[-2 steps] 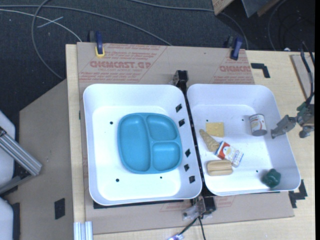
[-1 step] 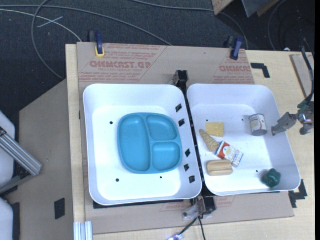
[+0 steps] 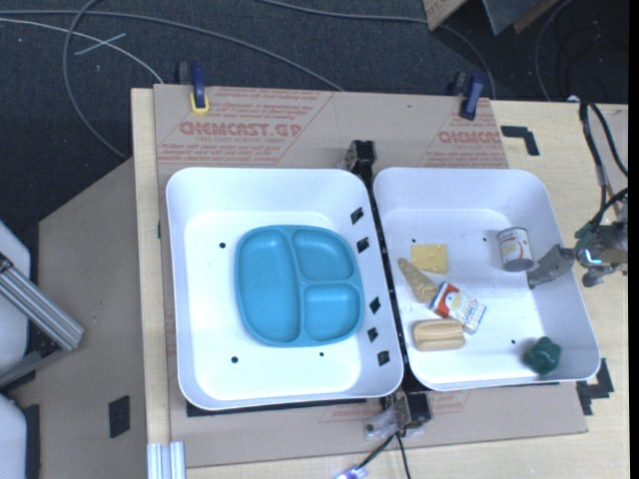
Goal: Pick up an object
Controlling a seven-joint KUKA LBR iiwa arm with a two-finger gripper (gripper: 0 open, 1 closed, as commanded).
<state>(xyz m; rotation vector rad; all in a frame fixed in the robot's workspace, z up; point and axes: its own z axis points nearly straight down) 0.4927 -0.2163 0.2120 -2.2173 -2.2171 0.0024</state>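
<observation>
The right bin [image 3: 519,190] holds several small objects. A yellow square block [image 3: 430,257] lies beside a tan cone-shaped piece [image 3: 416,278]. A red and white packet [image 3: 459,304] rests above a tan bread roll [image 3: 438,335]. A small tin can [image 3: 513,247] lies toward the right wall, and a dark green object [image 3: 543,355] sits in the near right corner. My gripper [image 3: 548,265] reaches in over the bin's right rim, just right of the can and apart from it. Nothing shows in its grasp.
The left bin [image 3: 200,208] holds a blue divided plate [image 3: 299,284]. Black clips [image 3: 360,232] line the seam between the bins. Cables [image 3: 607,178] hang by the bench's right edge. Blue clamps [image 3: 199,84] hold the cardboard at the back.
</observation>
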